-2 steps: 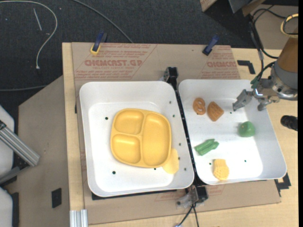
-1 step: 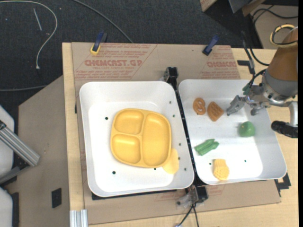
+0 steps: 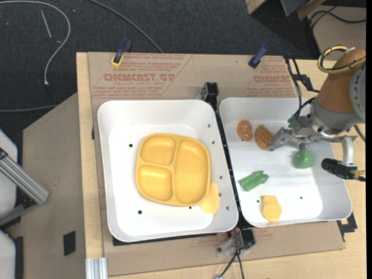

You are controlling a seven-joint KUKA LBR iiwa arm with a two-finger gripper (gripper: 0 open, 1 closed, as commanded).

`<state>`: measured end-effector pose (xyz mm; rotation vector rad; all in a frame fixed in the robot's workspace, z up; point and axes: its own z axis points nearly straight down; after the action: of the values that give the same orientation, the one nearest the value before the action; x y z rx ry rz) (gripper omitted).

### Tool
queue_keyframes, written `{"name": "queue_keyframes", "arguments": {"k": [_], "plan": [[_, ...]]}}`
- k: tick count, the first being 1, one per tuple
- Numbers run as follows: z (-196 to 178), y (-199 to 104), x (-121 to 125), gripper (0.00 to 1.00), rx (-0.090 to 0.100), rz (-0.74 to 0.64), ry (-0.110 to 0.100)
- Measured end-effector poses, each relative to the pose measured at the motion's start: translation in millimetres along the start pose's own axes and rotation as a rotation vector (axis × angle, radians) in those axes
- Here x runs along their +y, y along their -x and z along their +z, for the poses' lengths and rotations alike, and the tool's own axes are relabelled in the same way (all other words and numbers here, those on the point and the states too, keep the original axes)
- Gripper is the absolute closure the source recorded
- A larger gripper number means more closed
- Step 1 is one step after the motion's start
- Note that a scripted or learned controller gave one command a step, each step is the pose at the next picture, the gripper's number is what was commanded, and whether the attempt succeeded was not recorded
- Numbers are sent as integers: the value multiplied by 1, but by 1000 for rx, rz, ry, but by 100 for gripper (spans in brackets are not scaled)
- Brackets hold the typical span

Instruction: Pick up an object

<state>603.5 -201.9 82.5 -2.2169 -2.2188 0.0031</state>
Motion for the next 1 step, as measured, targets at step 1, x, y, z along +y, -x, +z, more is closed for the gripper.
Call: {"name": "queue_keyframes", "arguments": {"k": [1], "plan": [[-14, 0, 2, 100, -1, -1, 6]]}}
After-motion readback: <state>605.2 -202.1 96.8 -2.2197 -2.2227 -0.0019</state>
